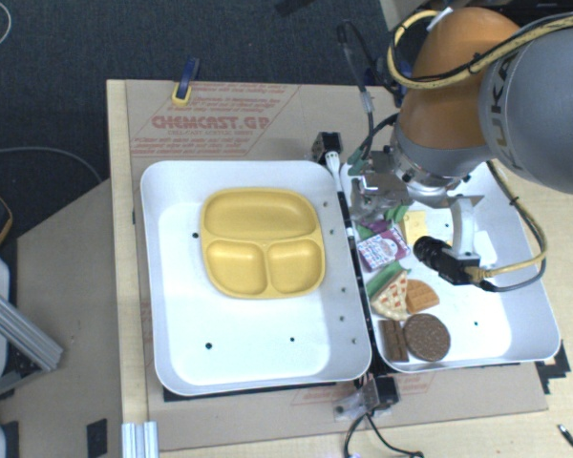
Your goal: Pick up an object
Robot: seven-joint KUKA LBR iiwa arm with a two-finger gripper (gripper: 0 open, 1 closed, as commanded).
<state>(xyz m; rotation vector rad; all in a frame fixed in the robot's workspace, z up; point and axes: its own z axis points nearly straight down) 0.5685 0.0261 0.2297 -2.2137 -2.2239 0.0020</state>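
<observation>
The right bin (516,337) holds several toy food pieces: a purple-and-white packet (382,249), a pizza slice (393,299), an orange-brown piece (422,297), a round brown cookie (427,337), a brown bar (393,340), a pale yellow block (415,225) and green bits (386,275). The arm's orange band and grey wrist hang over the bin's upper left part. My gripper (374,198) reaches down there, just above the purple packet, and the wrist hides its tips. A yellow divided plate (263,240) lies in the left bin (181,332).
A black cable and a black fitting (439,259) cross the right bin beside the food. A brown board (210,117) lies under both bins, with a blue-and-yellow clamp (183,84) at its far edge. Dark carpet surrounds the bench.
</observation>
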